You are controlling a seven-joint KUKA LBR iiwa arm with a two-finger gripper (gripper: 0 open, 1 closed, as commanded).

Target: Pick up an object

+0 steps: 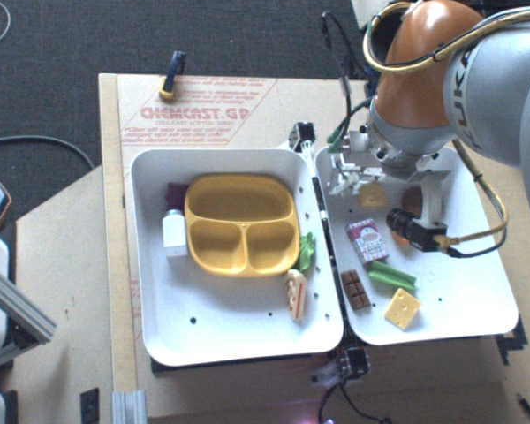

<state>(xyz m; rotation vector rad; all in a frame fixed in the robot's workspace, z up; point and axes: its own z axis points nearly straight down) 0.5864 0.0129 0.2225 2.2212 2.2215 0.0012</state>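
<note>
My gripper [350, 177] hangs low over the back left corner of the right bin [477, 312], under the orange wrist band. A small yellow piece [372, 195] lies right beside it, partly hidden by the gripper body. A brown piece [412, 199] sits just to its right. Nearer the front lie a pink carton [367, 241], a chocolate bar [356, 290], a green pod [392, 277] and a cheese wedge [403, 308]. I see nothing lifted off the bin floor.
The left bin [159, 325] holds a yellow divided plate [243, 223], a white bottle [174, 233], a purple item [177, 191], a green piece [306, 252] and a sandwich slice [295, 293]. A black cable loops across the right bin's back.
</note>
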